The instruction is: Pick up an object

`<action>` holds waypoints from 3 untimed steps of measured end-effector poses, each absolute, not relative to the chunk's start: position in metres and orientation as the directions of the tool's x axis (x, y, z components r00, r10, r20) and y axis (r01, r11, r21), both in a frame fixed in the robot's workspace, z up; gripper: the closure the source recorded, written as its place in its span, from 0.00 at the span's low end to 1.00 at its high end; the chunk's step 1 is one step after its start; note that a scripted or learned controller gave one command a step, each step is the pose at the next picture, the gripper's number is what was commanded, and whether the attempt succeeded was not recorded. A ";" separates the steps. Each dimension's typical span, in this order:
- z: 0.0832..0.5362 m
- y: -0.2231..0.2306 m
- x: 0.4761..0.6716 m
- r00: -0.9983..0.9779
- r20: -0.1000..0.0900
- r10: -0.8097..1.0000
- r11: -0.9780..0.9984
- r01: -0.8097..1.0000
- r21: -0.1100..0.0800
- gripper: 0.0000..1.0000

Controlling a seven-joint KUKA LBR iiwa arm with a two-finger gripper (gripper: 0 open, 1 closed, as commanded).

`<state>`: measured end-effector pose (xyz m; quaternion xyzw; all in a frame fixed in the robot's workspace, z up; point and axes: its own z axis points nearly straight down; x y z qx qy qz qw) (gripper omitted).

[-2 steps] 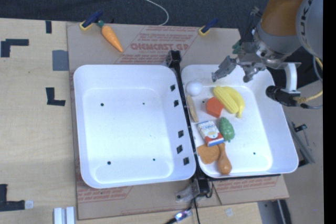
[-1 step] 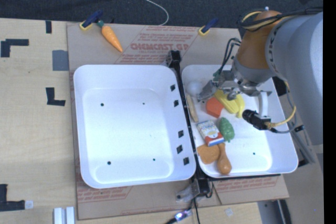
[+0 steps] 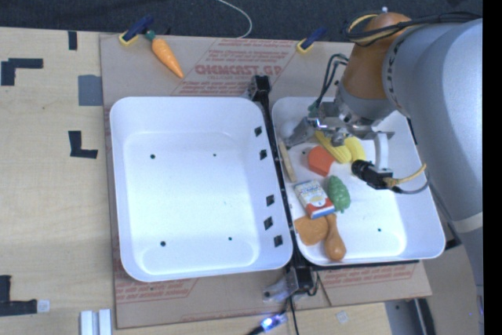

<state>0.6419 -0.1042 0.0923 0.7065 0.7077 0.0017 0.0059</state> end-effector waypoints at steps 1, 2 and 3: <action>0.089 -0.099 0.613 0.001 -0.006 1.000 -0.001 1.000 0.009 0.00; 0.094 -0.098 0.611 -0.001 -0.002 1.000 0.001 1.000 -0.001 1.00; 0.190 -0.036 0.592 -0.008 0.002 1.000 0.008 1.000 0.006 1.00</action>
